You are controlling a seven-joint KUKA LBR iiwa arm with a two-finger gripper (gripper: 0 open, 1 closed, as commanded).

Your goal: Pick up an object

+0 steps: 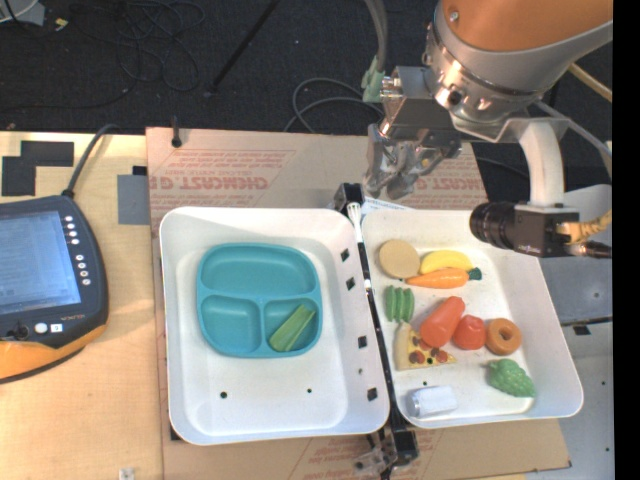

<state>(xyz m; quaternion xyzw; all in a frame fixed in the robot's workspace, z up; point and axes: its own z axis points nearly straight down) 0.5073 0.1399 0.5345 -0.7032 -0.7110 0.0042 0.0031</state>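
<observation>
Carrot (438, 279) our likely pick: lies in right bin (560, 368), upper middle, touching banana (446, 261) above, cookie (398, 259) just beside at left. We judge it light, stiff plastic, smooth and rounded, so may slip; best taken across thick middle, not tapered tip. Neighbours crowd it: green pepper (400, 303), tomato (468, 333), doughnut (503, 336) near. Tool (397, 180) hangs above bin's far edge, nothing between its fingers; spread we cannot tell. Left bin (190, 388) carries teal tray (258, 298).

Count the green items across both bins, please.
3: a green slice in the teal tray's lower-right compartment; a green pepper and a leafy green piece in the right bin.
</observation>
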